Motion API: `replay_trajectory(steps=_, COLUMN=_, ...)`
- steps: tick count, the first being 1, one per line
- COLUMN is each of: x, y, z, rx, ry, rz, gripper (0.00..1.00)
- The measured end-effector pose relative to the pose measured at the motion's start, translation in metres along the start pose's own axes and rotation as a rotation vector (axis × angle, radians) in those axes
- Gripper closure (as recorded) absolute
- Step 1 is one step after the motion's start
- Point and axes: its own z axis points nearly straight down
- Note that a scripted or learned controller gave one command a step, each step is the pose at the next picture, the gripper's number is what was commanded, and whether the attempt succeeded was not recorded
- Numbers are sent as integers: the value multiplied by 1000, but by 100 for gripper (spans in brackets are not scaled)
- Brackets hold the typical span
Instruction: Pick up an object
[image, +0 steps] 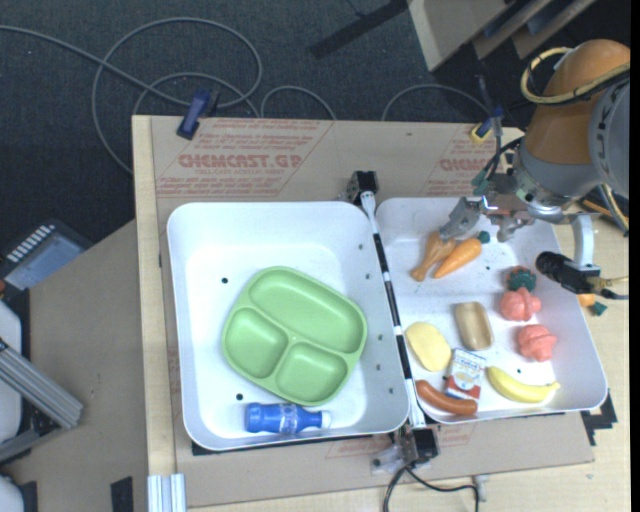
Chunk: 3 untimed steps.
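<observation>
1. The gripper (484, 222) hangs over the far part of the right bin (592, 352), fingers spread apart and gripping nothing.
2. Two orange carrots (447, 255) lie touching each other just below the gripper, nearest the fingertips.
3. Farther from the carrots, toward the near rim, the right bin also contains one tan bread roll (472, 324), one pale yellow potato (429, 346), one small red-and-white packet (465, 369), one hot dog (446, 398), one banana (522, 384) and two pink fruits (529, 323), one with a green top.
4. Left of the carrots, the left bin (200, 240) holds one green divided plate (292, 335) and one blue bottle (285, 418) lying beside the plate's near edge.
</observation>
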Motion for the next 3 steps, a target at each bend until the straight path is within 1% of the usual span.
replay_trajectory(steps=1, x=-2, y=2, z=82, rx=1, ry=0, rz=1, gripper=0)
replay_trajectory(steps=2, x=-2, y=2, z=71, rx=3, ry=0, rz=1, gripper=100)
replay_trajectory(steps=3, x=53, y=-8, z=-21, rx=-5, ry=-1, rz=-1, gripper=100)
